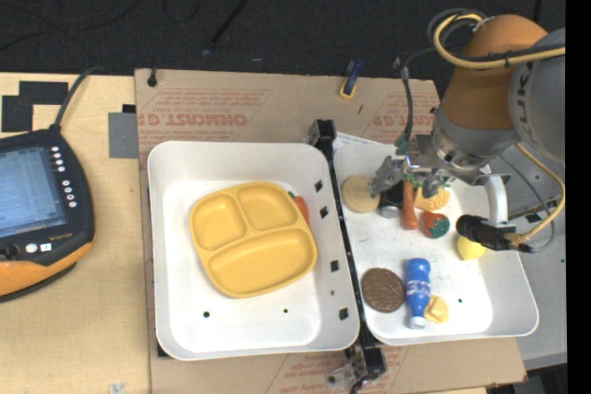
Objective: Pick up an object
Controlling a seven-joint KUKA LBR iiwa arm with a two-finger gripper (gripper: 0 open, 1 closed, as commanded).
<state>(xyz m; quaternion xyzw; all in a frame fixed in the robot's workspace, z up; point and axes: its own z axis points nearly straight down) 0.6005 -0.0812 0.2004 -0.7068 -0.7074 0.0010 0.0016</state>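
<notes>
My gripper hangs over the far left part of the right bin, reaching in from the right. Just beneath and in front of it lies an orange carrot, too close for me to tell if they touch. A tan round disc sits just left of the gripper. On the carrot's right is a yellow corn-like piece, with a red and green strawberry in front of it.
Nearer the front of the right bin lie a brown cookie, a blue bottle, a small yellow piece and a yellow lemon. The left bin holds a yellow divided plate. A tablet rests far left.
</notes>
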